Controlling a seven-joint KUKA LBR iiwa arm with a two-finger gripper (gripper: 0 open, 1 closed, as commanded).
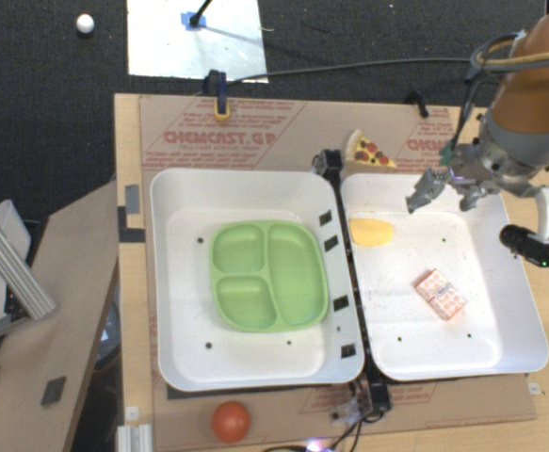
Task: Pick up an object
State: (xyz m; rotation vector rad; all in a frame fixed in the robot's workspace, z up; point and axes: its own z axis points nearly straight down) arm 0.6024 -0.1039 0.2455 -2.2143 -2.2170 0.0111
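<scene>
The jaws (448,192) hang spread and empty above the right bin (524,342); the yellow piece (372,232) lies just left, below them.

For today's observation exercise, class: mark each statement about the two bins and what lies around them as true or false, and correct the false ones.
1. The green divided plate lies in the left bin. True.
2. The yellow item lies in the left bin. False: it lies in the right bin, near the top left corner.
3. The pink patterned packet lies in the right bin. True.
4. The pizza slice toy lies inside the right bin. False: it rests on the board just beyond the bins.
5. The orange ball sits outside the bins, at the front edge. True.
6. The tool holds the packet. False: it hangs above the right bin's far edge, apart from the packet.
</scene>
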